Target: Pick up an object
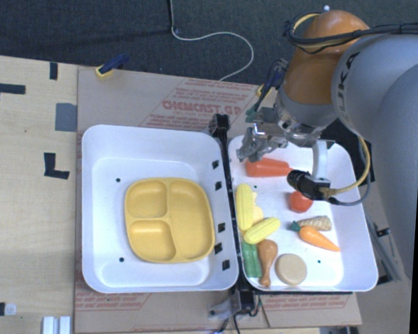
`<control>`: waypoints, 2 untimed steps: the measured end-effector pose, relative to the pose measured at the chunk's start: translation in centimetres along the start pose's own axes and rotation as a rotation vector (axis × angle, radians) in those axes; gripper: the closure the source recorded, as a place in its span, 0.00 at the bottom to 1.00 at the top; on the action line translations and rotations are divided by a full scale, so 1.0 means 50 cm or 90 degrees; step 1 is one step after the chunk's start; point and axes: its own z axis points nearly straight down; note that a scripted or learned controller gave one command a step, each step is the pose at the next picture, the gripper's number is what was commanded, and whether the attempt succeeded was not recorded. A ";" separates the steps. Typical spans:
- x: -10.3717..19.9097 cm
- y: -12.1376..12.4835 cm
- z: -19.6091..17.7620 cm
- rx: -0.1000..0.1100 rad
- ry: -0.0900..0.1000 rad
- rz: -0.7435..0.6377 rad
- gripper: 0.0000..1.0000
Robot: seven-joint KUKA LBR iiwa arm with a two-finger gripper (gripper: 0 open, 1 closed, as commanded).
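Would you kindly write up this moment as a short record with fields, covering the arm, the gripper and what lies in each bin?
arm: grey, orange band, reaching in from the right over the right bin
gripper: above the bin's upper left corner, next to the orange carrot
left bin: yellow divided plate
right bin, left side: two corn cobs, green vegetable, drumstick
right bin, middle: red tomato, small carrot, round beige piece
held object: none seen between the fingers
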 end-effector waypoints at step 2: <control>-0.015 0.009 0.038 0.001 -0.001 0.000 1.00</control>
